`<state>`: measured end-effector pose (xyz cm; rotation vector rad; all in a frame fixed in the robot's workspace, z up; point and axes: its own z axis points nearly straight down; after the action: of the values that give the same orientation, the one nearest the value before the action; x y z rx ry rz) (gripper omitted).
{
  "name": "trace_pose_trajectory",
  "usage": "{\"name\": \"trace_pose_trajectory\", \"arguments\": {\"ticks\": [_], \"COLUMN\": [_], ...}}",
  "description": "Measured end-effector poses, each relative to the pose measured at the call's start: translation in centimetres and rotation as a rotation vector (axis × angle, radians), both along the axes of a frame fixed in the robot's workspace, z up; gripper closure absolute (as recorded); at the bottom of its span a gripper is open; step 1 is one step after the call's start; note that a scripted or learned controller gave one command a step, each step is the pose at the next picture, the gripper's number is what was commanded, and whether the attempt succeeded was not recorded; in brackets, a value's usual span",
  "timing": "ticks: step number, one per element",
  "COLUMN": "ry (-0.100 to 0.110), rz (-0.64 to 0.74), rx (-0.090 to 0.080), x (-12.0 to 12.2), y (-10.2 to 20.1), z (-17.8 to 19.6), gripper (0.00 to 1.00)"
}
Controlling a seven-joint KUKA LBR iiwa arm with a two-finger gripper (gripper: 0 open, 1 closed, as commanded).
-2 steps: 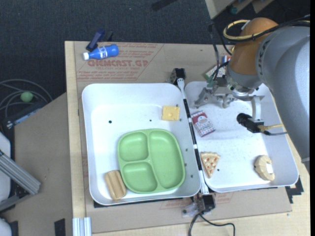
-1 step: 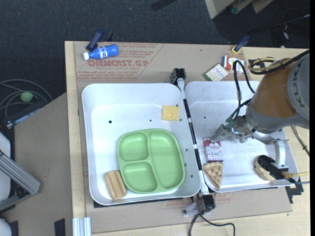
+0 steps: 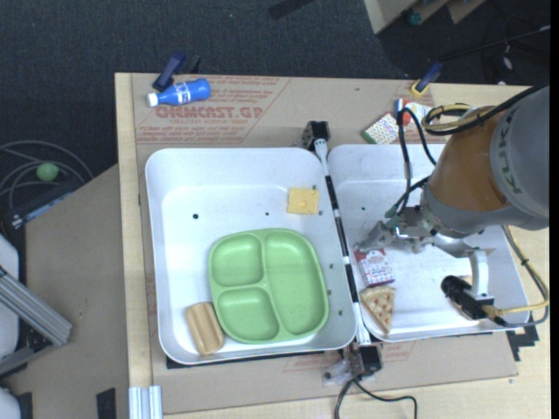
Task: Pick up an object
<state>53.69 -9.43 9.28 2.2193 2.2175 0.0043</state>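
Note:
My gripper [image 3: 395,231] hangs low over the left part of the right bin [image 3: 419,168], under the grey and orange arm. Just below and left of it lies a small red and white packet [image 3: 376,266], close to the gripper but apart from it. A toy pizza slice [image 3: 378,305] rests at that bin's front left corner. The left bin [image 3: 175,190] bears a green divided plate [image 3: 266,285], a yellow square piece [image 3: 303,201] near its back right, and a tan bread-like piece [image 3: 203,327] at its front left.
A blue and white bottle [image 3: 179,92] lies on the bench behind the left bin. A small patterned card [image 3: 382,130] sits behind the right bin. A black divider rail [image 3: 334,208] runs between the bins.

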Motion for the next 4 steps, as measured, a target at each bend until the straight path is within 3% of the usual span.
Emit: {"name": "trace_pose_trajectory", "arguments": {"ticks": [1,2,3,4], "ry": [0.004,0.007,0.005,0.006], "rz": [0.001,0.000,-0.001,-0.001], "rx": [0.001,0.002,0.001,0.001], "x": [6.1,0.6,0.7,0.7], "y": [-1.5,-0.1,-0.1,-0.1], "z": [-0.8,-0.9,0.2,0.1], "gripper": [0.00,0.00,1.00,0.00]}}
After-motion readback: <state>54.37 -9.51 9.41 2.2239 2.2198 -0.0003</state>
